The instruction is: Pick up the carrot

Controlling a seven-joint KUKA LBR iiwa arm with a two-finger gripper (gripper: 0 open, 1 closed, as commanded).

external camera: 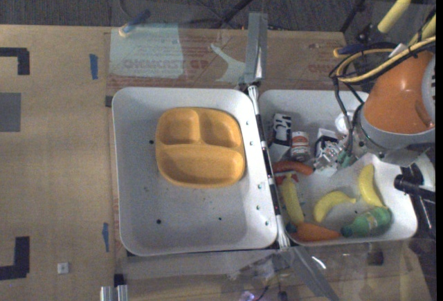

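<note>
Arm, cut off at the right, hangs over the right bin; gripper small and cluttered. Carrot: orange, tapered, lying at that bin's near wall beside a yellow banana

— Was there any writing to be read on that bench?

— Only on the clear sheet behind the left bin. It carried a line of pale block letters, seen upside down and too faint to spell out.

— And the small black-and-white pack in the right bin?

— It bore markings, but they were too small to read. No numbers or brand names could be made out anywhere.
</note>
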